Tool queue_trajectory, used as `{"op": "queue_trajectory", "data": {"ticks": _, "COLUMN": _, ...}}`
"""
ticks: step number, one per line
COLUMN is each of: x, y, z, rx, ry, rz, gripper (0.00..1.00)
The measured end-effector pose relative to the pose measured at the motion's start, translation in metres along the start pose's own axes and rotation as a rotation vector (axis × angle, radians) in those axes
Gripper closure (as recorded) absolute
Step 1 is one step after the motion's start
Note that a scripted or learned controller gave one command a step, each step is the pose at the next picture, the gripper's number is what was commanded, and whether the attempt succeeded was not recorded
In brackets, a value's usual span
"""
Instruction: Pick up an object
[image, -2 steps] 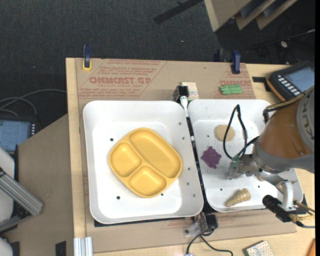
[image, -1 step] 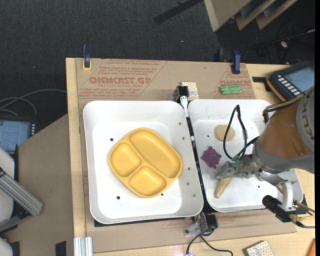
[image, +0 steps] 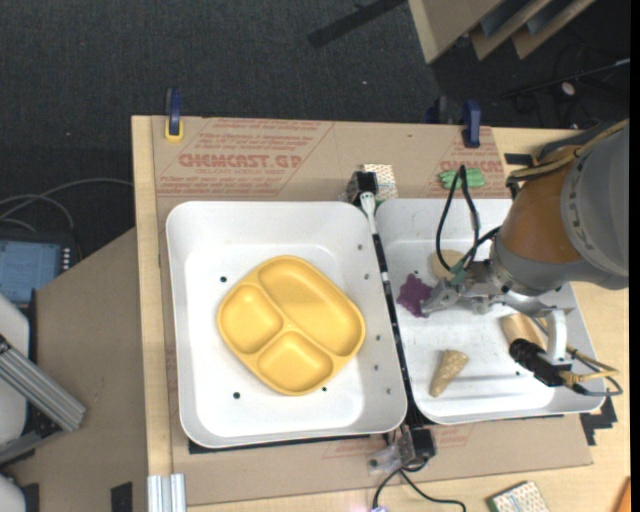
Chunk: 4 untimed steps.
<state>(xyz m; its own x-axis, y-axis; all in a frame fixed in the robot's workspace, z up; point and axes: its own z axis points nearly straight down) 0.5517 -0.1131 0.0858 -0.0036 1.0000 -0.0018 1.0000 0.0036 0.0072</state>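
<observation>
A yellow plastic plate with three compartments (image: 290, 323) is lying in the middle of the left white bin (image: 190, 240), tilted a little, with nothing on it. Just across the divider, in the right white bin (image: 480, 400), a small purple crumpled object (image: 412, 293) is resting near the far left side, and the gripper (image: 440, 298) is hanging right beside it, on its right. I cannot tell how the claw is set, so I would not call the purple piece grasped; it looks to be lying on the bin floor. Nearer to me a tan cone-shaped object (image: 448, 371) is lying untouched, and a tan rounded piece (image: 520, 328) is peeking out under the grey arm with its orange band (image: 545, 225). By my reckoning the pick is only at the approach: closing and lifting are left to do. The bins are sitting on a brown printed cardboard sheet (image: 240, 155) over a pale wooden bench (image: 100, 300), clamped at the far edge, with dark carpet (image: 150, 50) beyond.
</observation>
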Motion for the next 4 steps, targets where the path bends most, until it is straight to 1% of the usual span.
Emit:
{"op": "queue_trajectory", "data": {"ticks": 1, "x": -0.005, "y": 0.058, "z": 0.001, "rx": 0.000, "ry": -0.001, "rz": 0.001, "gripper": 0.00}}
{"op": "queue_trajectory", "data": {"ticks": 2, "x": 0.000, "y": 0.107, "z": 0.001, "rx": 0.001, "ry": 0.000, "rz": 0.001, "gripper": 0.00}}
{"op": "queue_trajectory", "data": {"ticks": 3, "x": 0.022, "y": 0.116, "z": 0.002, "rx": 0.003, "ry": 0.001, "rz": 0.001, "gripper": 0.00}}
{"op": "queue_trajectory", "data": {"ticks": 4, "x": -0.094, "y": 0.067, "z": 0.001, "rx": 0.011, "ry": -0.003, "rz": 0.014, "gripper": 0.00}}
